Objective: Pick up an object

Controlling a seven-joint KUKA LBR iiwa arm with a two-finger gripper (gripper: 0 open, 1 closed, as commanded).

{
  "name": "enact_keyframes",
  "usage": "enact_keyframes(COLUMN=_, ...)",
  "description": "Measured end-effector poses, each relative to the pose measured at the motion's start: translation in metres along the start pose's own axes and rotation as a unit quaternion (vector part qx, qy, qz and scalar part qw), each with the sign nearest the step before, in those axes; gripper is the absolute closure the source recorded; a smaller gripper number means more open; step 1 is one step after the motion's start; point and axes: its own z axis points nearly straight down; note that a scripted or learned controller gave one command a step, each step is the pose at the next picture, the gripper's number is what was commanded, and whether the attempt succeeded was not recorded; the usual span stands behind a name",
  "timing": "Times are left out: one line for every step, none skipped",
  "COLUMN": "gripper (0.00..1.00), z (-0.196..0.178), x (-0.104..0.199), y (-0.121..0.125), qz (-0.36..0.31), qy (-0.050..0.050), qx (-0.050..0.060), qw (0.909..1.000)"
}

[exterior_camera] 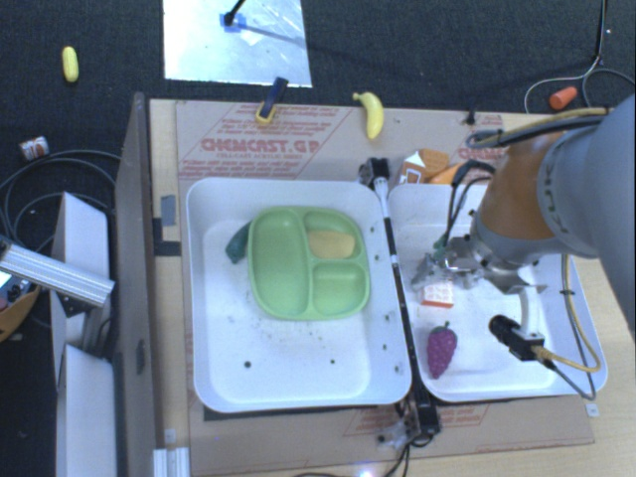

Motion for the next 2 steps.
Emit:
enact_keyframes(gripper=1.0, z=-0.011, x=0.0, y=0.001, qz=0.0, qy=0.0, qx=-0.001, qw=1.0)
enact_keyframes(gripper=1.0, z=-0.104, x=0.073, y=-0.085, qz=-0.004, qy=0.001, qx=0.001, qw=1.0)
